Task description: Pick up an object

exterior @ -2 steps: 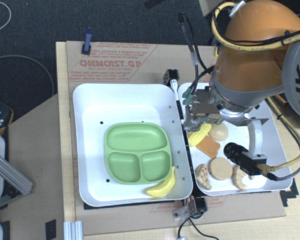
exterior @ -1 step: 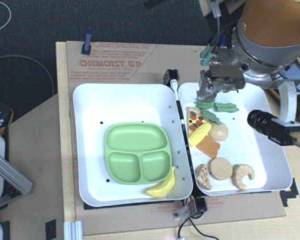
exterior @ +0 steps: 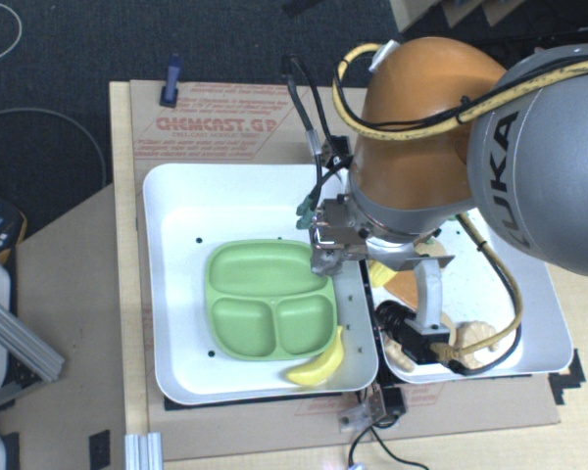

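Note:
A green three-compartment plate [exterior: 269,297] lies in the left bin [exterior: 167,262]. A yellow banana [exterior: 318,365] rests at that bin's front right corner, touching the plate's edge. In the right bin [exterior: 544,311] an orange and yellow wedge-shaped piece [exterior: 397,284] lies near the left wall, and a tan lumpy object [exterior: 475,341] sits toward the front. My gripper [exterior: 392,262] hangs low over the left part of the right bin, close above the wedge piece. The bulky orange and grey wrist covers most of it.
The arm [exterior: 441,145] hides the back half of the right bin. The wall between the bins [exterior: 358,306] runs just left of the gripper. A cardboard sheet [exterior: 225,120] lies behind the bins, with a blue clip [exterior: 171,81] on its edge.

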Robot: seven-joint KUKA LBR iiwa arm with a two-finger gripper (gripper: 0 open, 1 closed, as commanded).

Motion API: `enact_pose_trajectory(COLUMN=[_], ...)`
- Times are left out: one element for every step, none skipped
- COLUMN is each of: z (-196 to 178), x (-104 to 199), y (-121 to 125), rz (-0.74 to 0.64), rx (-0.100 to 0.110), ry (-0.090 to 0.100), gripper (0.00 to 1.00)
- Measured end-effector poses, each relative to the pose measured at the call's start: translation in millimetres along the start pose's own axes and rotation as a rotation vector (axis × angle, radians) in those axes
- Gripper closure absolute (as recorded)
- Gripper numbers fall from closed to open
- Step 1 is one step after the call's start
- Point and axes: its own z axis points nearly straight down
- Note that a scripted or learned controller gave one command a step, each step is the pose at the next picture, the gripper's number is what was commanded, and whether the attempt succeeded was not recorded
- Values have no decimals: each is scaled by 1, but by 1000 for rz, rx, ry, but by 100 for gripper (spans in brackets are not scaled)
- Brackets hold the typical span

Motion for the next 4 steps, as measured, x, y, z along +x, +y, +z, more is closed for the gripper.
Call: enact_pose_trajectory(z=[-230,104,102,30], x=[48,44,84,99], y=[-1,26,83,4], rz=[-4,5,0,-2], rx=[-33,1,-18,-12], ry=[10,-3,4,4], gripper=[100,100,100,100])
